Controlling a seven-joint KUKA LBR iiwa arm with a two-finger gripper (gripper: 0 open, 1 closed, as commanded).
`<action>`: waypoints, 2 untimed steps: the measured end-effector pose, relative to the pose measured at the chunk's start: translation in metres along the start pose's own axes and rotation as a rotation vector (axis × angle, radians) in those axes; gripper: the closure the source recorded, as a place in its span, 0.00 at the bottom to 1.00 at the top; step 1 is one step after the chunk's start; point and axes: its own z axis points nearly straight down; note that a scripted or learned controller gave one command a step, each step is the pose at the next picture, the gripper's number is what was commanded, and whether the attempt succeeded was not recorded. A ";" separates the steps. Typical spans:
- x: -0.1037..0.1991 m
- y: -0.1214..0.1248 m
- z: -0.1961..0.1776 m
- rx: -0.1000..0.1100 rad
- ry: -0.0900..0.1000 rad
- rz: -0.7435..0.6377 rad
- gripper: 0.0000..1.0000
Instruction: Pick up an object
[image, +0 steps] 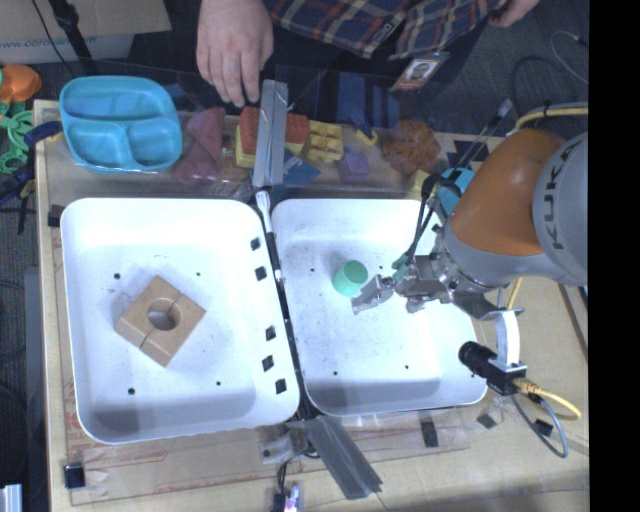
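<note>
Hand (372, 295) over right bin (330, 385), fingers slightly spread, empty, beside green cup (349, 277)

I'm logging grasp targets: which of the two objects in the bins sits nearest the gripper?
The small green cup in the right bin, beside the gripper; the wooden block lies in the left bin.

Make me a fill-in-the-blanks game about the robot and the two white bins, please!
1. The wooden block with a round hole lies in the ____ bin.
2. The small cup in the right bin is colored ____.
3. The gripper sits just to the ____ of the cup.
4. The tray with compartments behind the bins is colored ____.

Missing words: left; green; right; blue
</note>
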 end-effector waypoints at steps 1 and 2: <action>0.011 0.090 0.009 0.000 -0.001 0.269 0.00; -0.029 0.118 0.102 0.003 0.000 0.353 0.00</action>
